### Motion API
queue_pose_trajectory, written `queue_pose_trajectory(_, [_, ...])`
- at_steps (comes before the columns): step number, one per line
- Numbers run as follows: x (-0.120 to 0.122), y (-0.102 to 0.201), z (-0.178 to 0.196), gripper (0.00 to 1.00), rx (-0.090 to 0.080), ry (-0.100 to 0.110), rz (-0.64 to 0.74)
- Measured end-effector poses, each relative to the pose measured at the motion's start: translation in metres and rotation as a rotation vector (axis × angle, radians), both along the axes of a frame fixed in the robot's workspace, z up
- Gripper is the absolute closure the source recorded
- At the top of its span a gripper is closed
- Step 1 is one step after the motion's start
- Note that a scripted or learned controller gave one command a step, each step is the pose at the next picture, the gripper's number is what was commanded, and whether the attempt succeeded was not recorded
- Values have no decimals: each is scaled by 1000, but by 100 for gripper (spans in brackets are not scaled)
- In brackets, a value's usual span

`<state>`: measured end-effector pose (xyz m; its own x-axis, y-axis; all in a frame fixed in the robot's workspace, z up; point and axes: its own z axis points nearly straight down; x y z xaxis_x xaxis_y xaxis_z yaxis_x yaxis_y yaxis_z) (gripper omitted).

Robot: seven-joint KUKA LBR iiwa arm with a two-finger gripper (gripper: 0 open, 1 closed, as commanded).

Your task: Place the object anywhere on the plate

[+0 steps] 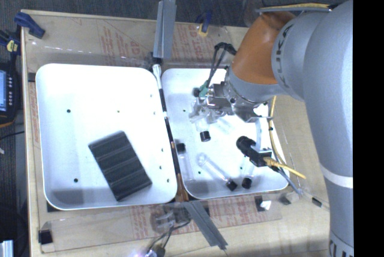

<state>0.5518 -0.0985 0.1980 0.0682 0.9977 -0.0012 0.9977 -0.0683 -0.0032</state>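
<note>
A dark ribbed rectangular plate (119,165) lies flat and turned at an angle in the lower middle of the left bin (72,87). My gripper (203,110) hangs over the upper part of the right bin (180,84), pointing toward its left side. A small black block (204,136) lies on the bin floor just below the gripper, apart from it. Near the front wall of the right bin rest a clear tube-like piece (213,169) and two small black pieces (231,185) (246,182).
The grey arm with its orange band (261,51) covers the right side of the right bin. A grey bar (163,27) stands at the back between the bins. Another grey bar (204,224) lies at the front of the bench.
</note>
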Motion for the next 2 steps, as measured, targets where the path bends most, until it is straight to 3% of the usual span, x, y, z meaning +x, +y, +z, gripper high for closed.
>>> queue_pose_trajectory(1, [105,57,-7,100,2,-2,281])
queue_pose_trajectory(2, [104,119,19,100,1,0,-113])
